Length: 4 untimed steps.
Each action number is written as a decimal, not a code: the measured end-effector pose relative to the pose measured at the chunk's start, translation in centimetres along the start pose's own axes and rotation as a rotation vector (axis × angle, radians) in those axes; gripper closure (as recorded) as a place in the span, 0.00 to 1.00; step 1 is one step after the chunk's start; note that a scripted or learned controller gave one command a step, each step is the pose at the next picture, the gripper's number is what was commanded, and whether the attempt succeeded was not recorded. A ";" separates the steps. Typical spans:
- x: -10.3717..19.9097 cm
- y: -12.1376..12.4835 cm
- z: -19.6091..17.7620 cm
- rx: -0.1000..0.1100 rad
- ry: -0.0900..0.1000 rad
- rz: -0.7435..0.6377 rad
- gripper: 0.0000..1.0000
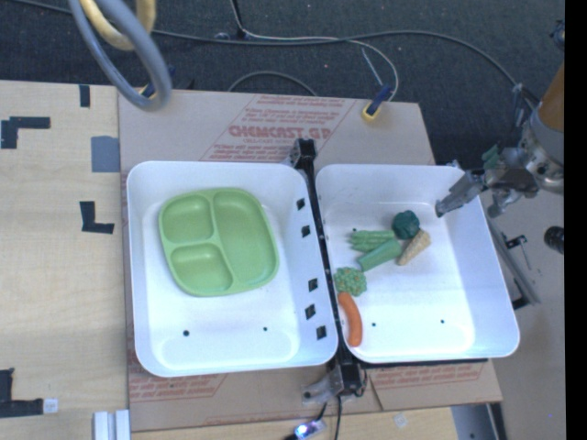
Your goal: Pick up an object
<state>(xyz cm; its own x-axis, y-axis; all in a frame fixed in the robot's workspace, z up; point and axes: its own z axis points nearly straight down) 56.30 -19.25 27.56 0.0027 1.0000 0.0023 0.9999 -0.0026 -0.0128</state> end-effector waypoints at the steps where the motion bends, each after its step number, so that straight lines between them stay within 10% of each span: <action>1: 0.1 0.2 -0.7 -0.012 -0.003 -0.004 0.00; 4: -0.8 -0.2 13.8 -0.006 -0.002 -0.003 0.00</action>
<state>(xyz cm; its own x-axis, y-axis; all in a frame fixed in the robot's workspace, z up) 55.89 -19.97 13.76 -0.0005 1.0000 0.0000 1.0000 0.0005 -0.0072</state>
